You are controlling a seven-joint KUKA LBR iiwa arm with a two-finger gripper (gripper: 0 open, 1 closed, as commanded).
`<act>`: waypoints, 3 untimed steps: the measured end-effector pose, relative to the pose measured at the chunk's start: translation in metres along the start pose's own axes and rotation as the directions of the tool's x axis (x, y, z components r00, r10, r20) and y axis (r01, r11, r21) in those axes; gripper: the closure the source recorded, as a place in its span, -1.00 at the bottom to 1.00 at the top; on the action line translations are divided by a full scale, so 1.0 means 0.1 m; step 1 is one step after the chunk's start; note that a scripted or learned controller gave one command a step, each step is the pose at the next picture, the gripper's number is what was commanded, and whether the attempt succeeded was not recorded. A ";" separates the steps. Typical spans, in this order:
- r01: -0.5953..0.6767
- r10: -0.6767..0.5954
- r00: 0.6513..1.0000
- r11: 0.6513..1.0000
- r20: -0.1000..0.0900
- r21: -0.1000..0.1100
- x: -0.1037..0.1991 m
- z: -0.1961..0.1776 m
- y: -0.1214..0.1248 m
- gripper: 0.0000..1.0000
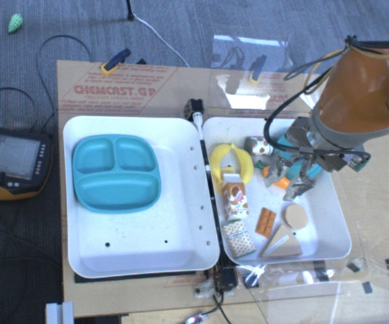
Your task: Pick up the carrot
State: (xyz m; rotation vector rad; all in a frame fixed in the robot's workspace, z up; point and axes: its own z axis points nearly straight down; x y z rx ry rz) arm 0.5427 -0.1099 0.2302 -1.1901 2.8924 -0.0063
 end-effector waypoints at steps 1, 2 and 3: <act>-0.031 0.031 1.000 0.999 -0.006 -0.011 -0.68 0.25 -0.05 1.00; 0.154 -0.154 0.988 0.988 -0.007 -0.012 -0.44 0.69 -1.22 1.00; 0.168 -0.168 0.986 0.986 -0.003 -0.003 0.01 1.36 -0.72 1.00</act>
